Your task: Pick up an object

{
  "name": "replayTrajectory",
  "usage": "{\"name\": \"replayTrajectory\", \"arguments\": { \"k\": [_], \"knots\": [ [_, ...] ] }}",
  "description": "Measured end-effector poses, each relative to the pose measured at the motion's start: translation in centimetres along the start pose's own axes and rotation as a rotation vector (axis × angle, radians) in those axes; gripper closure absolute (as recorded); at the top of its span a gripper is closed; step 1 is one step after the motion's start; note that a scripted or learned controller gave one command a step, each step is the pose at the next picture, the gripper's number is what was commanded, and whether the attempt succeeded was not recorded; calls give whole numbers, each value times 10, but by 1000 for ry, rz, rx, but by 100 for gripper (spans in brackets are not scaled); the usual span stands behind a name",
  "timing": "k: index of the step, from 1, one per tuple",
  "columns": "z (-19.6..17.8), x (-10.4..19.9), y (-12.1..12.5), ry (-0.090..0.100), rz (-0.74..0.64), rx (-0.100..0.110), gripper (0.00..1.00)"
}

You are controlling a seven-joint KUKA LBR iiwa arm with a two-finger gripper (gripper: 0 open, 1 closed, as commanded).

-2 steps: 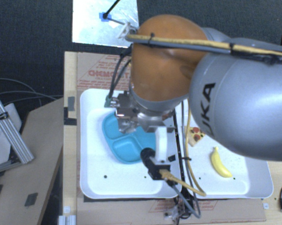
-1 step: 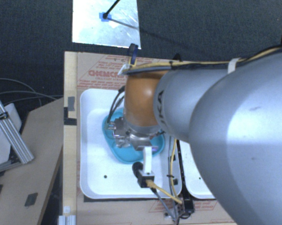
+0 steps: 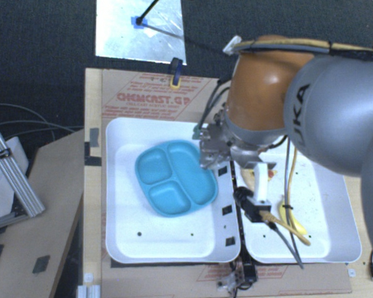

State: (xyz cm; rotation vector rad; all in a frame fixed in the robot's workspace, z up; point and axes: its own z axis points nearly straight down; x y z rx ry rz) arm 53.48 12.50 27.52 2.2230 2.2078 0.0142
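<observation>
A blue divided plate (image 3: 173, 175) with three compartments lies flat in the left white bin (image 3: 124, 235). My gripper (image 3: 209, 157) hangs at the plate's upper right rim, near the wall between the two bins. The big grey and orange wrist above covers most of the gripper. I see nothing between its tips. A small pale item with red marks (image 3: 270, 173) peeks out from under the arm in the right white bin (image 3: 330, 244).
Both bins rest on a cardboard sheet (image 3: 158, 94). A shiny metal sheet (image 3: 139, 26) lies behind it. An aluminium frame (image 3: 12, 175) stands at the left. The arm overhangs the back of the right bin.
</observation>
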Motion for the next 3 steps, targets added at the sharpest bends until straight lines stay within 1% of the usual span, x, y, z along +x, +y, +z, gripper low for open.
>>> {"name": "replayTrajectory", "arguments": {
  "k": [1, 2, 3],
  "knots": [
    [-111, 9, -34, 5, -13, -1, 100],
    [-104, 9, -34, 1, -10, 9, 0],
    [-115, 9, -33, 2, -14, 5, 100]
  ]
}}
